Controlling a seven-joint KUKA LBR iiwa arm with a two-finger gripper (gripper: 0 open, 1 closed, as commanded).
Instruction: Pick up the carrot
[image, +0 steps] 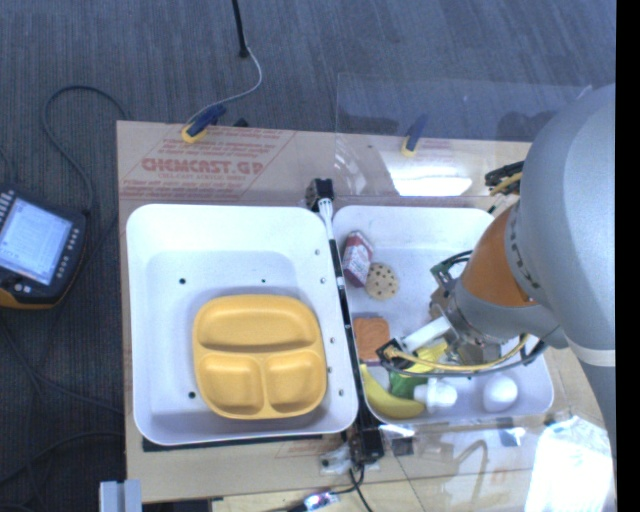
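Your carrot (370, 336) appears to be the short orange piece in the right bin (430, 228). It lies against the wall shared with the left bin (160, 262), just below the cookie (381, 282) and the red packet (356, 257). Its shape is blurred, so treat that identification as likely, not certain. A banana (388, 400) curls just below it, with a green item (404, 381) and a white bottle (436, 394) close to that.

The arm (560, 230) hangs over the same bin. The gripper (455, 348) sits low among cables, beside the carrot on its right and not over it. You cannot tell from this view whether the gripper is spread or closed, and nothing can be seen held in it.

Expect the carrot to be light, stiff and smooth, probably a toy piece. It should not crush, but it could roll or slide out of a loose pinch. Take it across its narrow width near the middle. The dividing wall crowds one side, so come down with the pinch running along the wall, leaving room on both flanks. Watch the banana, since a low approach could nudge it into the carrot.

The yellow tray (260, 352) in the left bin plays no part here.
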